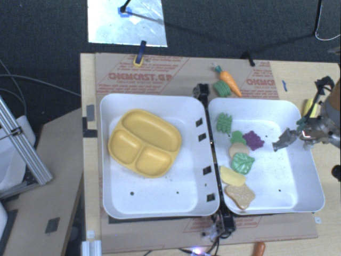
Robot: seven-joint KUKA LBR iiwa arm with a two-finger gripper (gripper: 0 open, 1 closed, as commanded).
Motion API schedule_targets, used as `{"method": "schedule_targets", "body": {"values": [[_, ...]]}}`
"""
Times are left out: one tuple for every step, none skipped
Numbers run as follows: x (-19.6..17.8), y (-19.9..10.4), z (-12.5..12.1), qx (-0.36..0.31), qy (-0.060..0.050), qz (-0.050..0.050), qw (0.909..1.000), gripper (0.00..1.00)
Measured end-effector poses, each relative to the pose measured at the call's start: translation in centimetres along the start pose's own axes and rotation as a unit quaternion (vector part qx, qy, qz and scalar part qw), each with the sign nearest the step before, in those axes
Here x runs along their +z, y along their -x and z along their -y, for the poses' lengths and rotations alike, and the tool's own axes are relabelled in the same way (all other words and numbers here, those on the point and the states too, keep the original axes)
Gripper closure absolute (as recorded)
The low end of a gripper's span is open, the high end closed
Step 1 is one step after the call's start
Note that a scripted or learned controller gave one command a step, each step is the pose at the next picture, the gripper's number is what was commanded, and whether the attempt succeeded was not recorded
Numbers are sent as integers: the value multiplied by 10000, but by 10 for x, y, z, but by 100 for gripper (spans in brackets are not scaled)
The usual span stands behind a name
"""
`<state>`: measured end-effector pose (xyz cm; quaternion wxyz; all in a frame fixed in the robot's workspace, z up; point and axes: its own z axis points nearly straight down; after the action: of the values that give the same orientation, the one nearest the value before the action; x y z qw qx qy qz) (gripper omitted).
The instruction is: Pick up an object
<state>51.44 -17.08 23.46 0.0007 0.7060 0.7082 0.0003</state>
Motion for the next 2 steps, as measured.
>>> {"method": "schedule_targets", "body": {"values": [[99, -58, 30, -23, -56, -31, 10000, 0], [124, -85, -55, -33, 27, -3, 10000, 0]]}}
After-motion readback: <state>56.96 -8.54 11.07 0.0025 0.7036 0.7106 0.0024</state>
